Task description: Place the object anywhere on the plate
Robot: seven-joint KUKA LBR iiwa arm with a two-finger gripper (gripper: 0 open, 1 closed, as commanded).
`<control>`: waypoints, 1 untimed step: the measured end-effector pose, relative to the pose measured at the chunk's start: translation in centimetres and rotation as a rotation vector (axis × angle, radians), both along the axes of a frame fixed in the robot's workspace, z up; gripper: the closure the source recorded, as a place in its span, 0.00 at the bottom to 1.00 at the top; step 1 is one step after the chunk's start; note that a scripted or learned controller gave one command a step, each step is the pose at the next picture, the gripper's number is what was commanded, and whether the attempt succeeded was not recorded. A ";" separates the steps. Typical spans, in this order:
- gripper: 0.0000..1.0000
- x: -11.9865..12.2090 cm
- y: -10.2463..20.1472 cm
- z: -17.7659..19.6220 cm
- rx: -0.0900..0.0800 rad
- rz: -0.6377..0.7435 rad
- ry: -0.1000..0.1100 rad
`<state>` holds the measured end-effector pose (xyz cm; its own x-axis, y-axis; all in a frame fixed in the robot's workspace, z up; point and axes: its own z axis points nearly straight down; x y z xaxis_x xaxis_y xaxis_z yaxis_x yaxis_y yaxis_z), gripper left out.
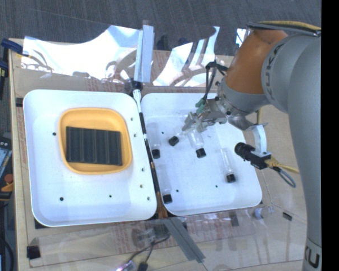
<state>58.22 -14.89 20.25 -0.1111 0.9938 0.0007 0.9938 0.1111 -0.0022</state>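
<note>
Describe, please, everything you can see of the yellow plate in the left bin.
The yellow plate is a rounded rectangle with a raised, glossy rim that looks like plastic. Its sunken middle holds a dark, ribbed rectangular panel of parallel ridges. It lies flat and level on the floor of the left bin, towards the bin's far side, clear of the walls. Nothing rests on it and nothing touches it besides the bin beneath. The gripper is over in the right bin, well away from it.
</note>
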 end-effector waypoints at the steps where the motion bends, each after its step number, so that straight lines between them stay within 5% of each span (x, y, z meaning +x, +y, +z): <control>1: 0.00 0.0 0.0 0.0 0.000 0.000 0.000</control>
<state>58.23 -14.89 20.27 -0.1112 0.9938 0.0006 0.9938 0.1112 -0.0020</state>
